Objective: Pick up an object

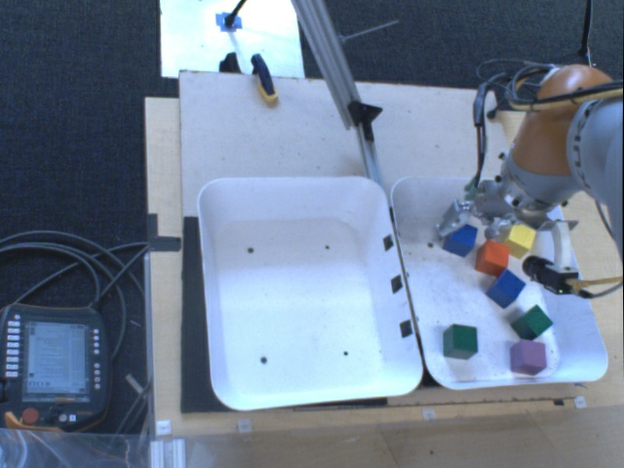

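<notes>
the gripper [466, 224] sits low in the right bin [429, 203], right at a blue block [460, 239], though i can't tell whether it has it. the orange block [492, 257] and yellow block [522, 239] crowd close, so a lift could knock them or come up bare.

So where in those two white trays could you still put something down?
The left tray has a bare floor from wall to wall. In the right tray, free patches lie near the dividing wall, left of the green block. It is crowded under the gripper, around the blue block and orange block.
</notes>
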Controlling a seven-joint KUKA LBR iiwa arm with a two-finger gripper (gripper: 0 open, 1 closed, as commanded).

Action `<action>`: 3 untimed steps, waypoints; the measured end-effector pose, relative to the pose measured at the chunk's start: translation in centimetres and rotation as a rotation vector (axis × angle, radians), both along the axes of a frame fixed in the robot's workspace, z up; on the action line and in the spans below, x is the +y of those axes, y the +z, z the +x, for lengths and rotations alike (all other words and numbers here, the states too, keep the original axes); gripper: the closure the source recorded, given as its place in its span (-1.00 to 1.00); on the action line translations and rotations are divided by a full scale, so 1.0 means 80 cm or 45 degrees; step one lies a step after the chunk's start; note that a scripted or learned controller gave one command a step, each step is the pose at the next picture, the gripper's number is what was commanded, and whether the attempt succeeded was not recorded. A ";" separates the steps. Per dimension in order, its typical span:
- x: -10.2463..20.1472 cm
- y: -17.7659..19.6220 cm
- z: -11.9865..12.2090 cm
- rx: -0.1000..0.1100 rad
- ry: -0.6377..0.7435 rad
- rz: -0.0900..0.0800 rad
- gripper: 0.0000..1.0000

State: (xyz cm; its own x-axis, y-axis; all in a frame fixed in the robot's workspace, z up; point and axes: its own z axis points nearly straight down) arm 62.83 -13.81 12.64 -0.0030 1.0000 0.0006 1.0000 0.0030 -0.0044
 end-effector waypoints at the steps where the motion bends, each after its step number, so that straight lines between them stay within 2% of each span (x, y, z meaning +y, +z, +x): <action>1: -0.001 0.019 0.003 -0.012 0.003 -0.002 1.00; 3: -0.003 0.166 -0.006 -0.018 0.002 -0.004 1.00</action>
